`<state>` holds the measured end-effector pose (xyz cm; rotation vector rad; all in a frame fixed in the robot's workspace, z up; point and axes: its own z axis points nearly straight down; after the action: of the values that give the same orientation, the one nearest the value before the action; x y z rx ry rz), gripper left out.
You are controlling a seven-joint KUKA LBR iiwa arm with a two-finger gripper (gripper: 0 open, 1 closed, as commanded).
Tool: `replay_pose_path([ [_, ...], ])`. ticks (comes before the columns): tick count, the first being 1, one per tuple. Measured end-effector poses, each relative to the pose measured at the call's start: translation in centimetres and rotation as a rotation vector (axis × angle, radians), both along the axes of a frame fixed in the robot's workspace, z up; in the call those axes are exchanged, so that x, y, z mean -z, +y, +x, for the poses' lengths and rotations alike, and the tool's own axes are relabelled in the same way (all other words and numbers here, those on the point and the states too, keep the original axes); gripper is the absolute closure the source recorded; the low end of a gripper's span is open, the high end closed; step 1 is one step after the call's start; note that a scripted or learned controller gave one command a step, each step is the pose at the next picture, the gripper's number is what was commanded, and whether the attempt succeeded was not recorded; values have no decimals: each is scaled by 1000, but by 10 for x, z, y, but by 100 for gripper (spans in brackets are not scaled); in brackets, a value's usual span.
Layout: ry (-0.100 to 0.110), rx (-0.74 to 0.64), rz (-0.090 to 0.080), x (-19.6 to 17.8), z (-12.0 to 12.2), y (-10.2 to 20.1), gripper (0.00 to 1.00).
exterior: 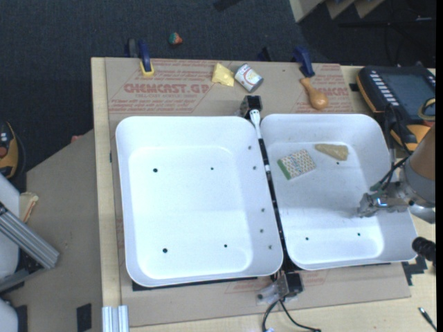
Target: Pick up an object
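The left bin [190,199] is seen beside the right bin [325,237], in whose upper half a patterned green-and-white packet [297,163] and, just to its right, a tan flat piece [332,151] are lying apart. The gripper [370,205] is positioned low at the right bin's right side, well apart from both objects. Nothing is seen between its fingers, and whether they are apart or together cannot be told.

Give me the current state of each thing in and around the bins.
Patterned pad: flat in right bin.
Tan piece: flat in right bin, apart from pad.
Gripper: low over right bin, touching neither item.
Wooden tool: on bench behind bins.
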<state>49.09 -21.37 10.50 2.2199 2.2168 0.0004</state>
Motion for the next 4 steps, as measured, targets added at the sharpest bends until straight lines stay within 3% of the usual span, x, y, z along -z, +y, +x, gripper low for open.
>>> replay_pose_path([
  [1, 6, 0, 4, 3, -13, -11, 100],
  [2, -19, -8, -6, -155, 49, 2, 100],
  [3, -8, -11, 3, -225, 28, 85, 100],
  [4, -7, 7, -5, -293, -5, 0, 100],
])
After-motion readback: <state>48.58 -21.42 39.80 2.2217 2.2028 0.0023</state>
